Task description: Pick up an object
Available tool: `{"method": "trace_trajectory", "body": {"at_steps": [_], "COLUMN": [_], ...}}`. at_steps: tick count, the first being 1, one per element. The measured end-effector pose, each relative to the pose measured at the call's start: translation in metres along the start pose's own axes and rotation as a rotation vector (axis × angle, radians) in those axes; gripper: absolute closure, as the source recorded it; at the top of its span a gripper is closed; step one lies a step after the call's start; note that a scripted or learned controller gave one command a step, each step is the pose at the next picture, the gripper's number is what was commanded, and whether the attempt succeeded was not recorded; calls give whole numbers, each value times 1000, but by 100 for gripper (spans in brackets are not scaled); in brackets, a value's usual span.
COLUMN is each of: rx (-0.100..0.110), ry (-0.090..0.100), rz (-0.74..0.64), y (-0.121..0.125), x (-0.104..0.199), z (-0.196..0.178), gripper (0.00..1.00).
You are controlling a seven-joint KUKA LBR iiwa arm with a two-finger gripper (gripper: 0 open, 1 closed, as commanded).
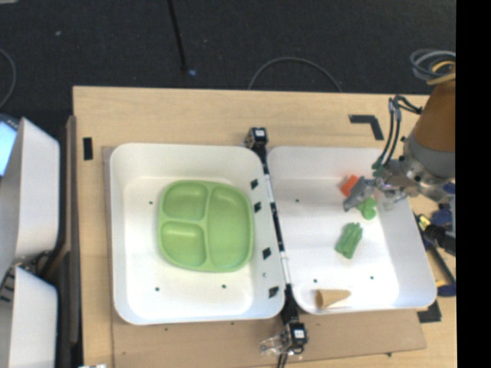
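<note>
Your gripper [367, 198] hangs low over the right bin [307, 282], beside an orange piece [350, 183] and a green ball [369, 210], probably lining up a grab; I cannot tell its state.

green tray [205, 225], white bins [138, 297], orange piece [350, 184]

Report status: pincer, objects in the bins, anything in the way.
Pincer low in right bin, by orange piece and small green piece. Green block and tan wedge lie apart. Green plate in left bin.
</note>
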State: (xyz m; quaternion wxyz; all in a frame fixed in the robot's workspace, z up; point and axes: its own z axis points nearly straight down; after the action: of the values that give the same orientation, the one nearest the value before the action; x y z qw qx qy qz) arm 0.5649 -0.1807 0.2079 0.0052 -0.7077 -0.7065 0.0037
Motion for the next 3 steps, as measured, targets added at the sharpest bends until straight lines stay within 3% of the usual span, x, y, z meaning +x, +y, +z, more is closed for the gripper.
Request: {"method": "trace_trajectory", "body": {"at_steps": [1, 3], "rx": [-13, -10], "ry": [-3, -3], "rz": [-3, -5], "y": [3, 9], "x": [1, 14], "z": [-8, 88], "gripper": [0, 0]}}
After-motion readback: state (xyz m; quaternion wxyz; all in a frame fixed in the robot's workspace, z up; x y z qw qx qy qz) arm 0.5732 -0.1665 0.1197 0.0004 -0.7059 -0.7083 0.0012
